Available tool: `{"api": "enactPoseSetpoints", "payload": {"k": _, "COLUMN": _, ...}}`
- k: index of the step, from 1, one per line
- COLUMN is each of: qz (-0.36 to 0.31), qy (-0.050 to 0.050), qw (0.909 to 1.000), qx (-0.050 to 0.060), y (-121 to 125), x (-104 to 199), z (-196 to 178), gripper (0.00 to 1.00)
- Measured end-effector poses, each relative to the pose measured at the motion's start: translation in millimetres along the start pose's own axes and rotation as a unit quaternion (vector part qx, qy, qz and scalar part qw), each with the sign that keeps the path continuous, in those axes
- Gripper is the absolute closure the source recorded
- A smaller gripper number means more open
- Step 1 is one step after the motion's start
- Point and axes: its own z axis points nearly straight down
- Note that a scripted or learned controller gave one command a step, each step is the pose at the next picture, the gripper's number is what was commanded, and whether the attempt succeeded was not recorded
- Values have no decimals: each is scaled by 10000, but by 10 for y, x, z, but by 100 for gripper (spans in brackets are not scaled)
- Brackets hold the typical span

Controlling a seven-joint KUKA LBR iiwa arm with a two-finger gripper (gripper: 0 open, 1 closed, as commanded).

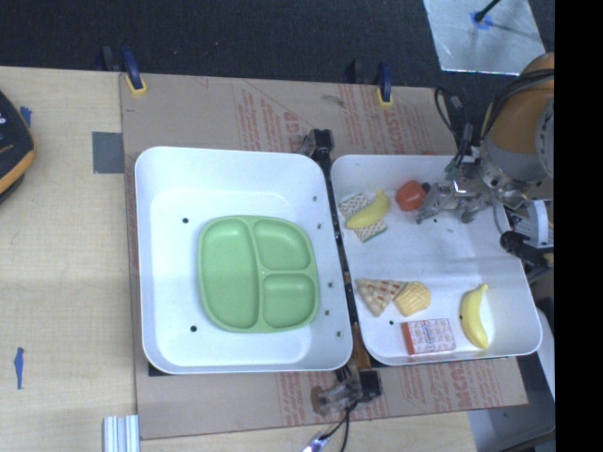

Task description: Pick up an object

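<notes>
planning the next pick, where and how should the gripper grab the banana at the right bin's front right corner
Grip the banana across its thick middle, coming straight down from above. It lies flat and curved, long axis running front to back, so fingers probably fit best closing left to right. The bin wall sits close on its right, leaving little room there.

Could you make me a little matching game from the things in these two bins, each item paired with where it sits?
Things:
1. green tray
2. tomato
3. banana
4. red packet

Places:
A. right bin, far side, next to the gripper
B. right bin, near edge, middle
C. left bin, centre
D. right bin, near right corner

Pairs: 1-C, 2-A, 3-D, 4-B
</notes>
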Motion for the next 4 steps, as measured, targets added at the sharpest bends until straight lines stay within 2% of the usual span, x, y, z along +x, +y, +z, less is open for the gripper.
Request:
{"api": "enactPoseSetpoints", "payload": {"k": 1, "qz": 8, "qy": -35, "qw": 9998, "qx": -211, "y": 93, "x": 18, "z": -74, "gripper": 0}}
{"api": "enactPoseSetpoints", "payload": {"k": 2, "qz": -8, "qy": -40, "qw": 9998, "qx": -208, "y": 91, "x": 13, "z": -187, "gripper": 100}}
{"api": "enactPoseSetpoints", "payload": {"k": 3, "qz": 20, "qy": -43, "qw": 9997, "qx": -225, "y": -740, "x": 21, "z": -831, "gripper": 100}}
{"api": "enactPoseSetpoints", "payload": {"k": 4, "qz": 21, "qy": -38, "qw": 9997, "qx": -227, "y": -767, "x": 86, "z": -1312, "gripper": 100}}
